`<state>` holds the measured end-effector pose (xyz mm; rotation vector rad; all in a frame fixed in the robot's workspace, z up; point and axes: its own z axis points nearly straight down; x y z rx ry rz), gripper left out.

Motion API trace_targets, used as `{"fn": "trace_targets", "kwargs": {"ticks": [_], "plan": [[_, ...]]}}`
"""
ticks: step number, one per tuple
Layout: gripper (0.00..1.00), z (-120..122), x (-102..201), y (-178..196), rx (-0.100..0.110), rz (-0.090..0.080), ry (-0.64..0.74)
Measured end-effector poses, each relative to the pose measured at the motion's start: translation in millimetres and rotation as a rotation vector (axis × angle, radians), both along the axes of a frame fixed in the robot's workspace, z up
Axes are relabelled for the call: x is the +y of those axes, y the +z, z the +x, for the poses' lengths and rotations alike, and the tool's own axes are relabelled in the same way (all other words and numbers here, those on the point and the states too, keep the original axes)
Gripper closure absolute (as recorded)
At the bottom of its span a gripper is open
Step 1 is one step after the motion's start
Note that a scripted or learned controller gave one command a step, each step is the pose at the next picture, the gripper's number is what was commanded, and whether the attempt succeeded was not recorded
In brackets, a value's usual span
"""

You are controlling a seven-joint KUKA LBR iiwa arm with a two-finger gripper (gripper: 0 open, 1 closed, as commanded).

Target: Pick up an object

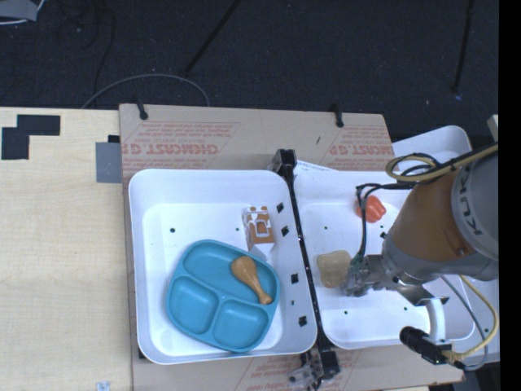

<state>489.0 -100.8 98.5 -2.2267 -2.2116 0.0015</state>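
My gripper (355, 282) reaches down into the right bin (383, 332), low over its floor, right beside a tan, rounded block (332, 268) that lies at the bin's left side. A small orange-red object (374, 209) rests near the bin's back wall. In the left bin (155, 218) a blue divided plate (220, 296) holds a brown drumstick-shaped toy (252, 278). An orange and white small toy (260, 225) stands behind the plate.
The arm's orange-banded wrist (435, 218) and cables cover the right bin's right half. A black divider (297, 255) runs between the two bins. Cardboard lies under the bins, and a pale wooden bench top (57, 251) stretches to the left.
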Motion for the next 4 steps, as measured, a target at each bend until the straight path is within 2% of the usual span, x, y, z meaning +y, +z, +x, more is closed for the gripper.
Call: {"fn": "trace_targets", "kwargs": {"ticks": [1, 3, 4], "plan": [[1.0, 11, 2, 53, -0.005, -0.002, 0.008], [1.0, 13, -1, 169, -0.006, -0.002, 0.008], [1.0, 33, 40, 153, 0.0, 0.0, 0.01]]}}
